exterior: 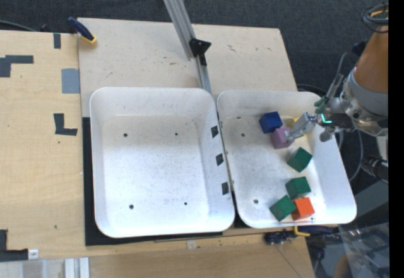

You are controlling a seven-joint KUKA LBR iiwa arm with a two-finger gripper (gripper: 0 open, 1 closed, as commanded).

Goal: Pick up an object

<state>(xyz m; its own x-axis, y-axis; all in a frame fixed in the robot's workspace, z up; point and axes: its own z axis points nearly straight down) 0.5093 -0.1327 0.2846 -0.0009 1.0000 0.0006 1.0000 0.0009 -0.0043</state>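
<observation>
While blocks crowd the right bin [331,163], pincer [291,134] meets purple block [279,138]

Two shallow white plastic bins [158,166] show dark specks. In the right one: a blue cube [271,121], purple block [279,138], three green cubes [300,159], and an orange cube [304,207] at five o'clock.

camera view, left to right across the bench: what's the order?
Yellow-and-blue clamp → left bin → right bin → blue block → purple block → end effector → arm's orange band. The green and orange blocks overlap those in left-right position, so I left them out.
</observation>
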